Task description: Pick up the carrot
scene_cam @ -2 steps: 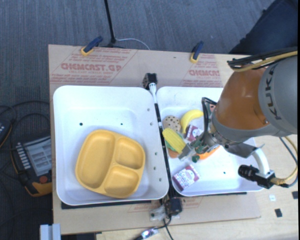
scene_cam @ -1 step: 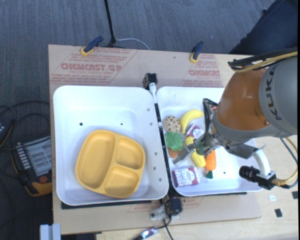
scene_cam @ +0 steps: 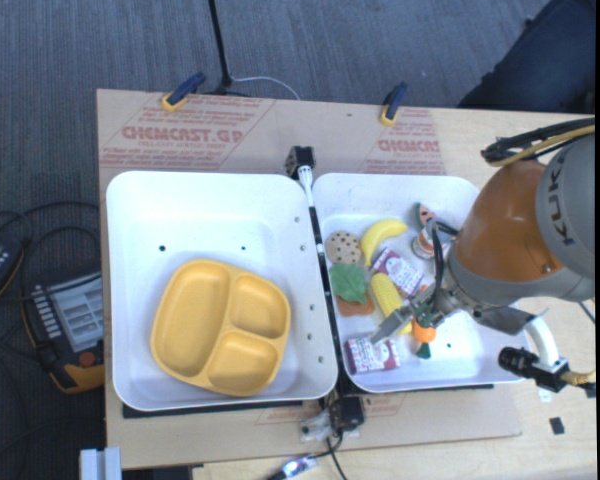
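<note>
Although partly covered by the arm, the small orange toy carrot [scene_cam: 423, 335] is seen in the right-hand white bin [scene_cam: 467, 366], near its front wall, just beside the gripper [scene_cam: 418, 317]. Whether the gripper is spread or closed cannot be told, since the orange-banded wrist [scene_cam: 505, 233] hides much of it. The carrot is judged light, stiff and somewhat slippery plastic; a hold across its thicker middle would likely be firmest. Close by lie a red-and-white packet [scene_cam: 372, 354], a yellow banana [scene_cam: 382, 236], a green leaf piece [scene_cam: 349, 284] and a speckled cookie [scene_cam: 342, 247]. A yellow divided tray [scene_cam: 220, 324] is set in the left white bin [scene_cam: 140, 208].
</note>
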Tool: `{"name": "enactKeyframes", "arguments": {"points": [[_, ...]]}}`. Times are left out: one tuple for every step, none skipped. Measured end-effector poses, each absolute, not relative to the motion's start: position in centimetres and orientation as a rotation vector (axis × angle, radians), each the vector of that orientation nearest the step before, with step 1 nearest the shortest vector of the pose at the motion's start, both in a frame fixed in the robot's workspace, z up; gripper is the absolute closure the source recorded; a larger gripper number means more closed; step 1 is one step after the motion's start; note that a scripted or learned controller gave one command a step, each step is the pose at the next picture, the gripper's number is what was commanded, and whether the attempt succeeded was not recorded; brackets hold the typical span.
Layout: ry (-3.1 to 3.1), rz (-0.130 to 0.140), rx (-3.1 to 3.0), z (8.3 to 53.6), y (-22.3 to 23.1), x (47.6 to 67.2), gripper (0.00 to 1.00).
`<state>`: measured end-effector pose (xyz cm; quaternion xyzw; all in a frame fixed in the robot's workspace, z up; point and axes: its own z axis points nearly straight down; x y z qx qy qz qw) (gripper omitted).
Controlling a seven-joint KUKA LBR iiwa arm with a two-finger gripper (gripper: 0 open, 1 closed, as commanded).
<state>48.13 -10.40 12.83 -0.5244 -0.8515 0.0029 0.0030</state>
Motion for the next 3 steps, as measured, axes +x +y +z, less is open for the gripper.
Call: {"name": "enactKeyframes", "arguments": {"points": [[-2.536,-0.013,-1.838,9.4,-10.1,48.7,0.00],[-2.542,-0.024,-1.845,10.6,-10.0,49.0,1.00],[-2.632,0.001,-1.716,14.7,-10.1,49.4,1.00]]}}
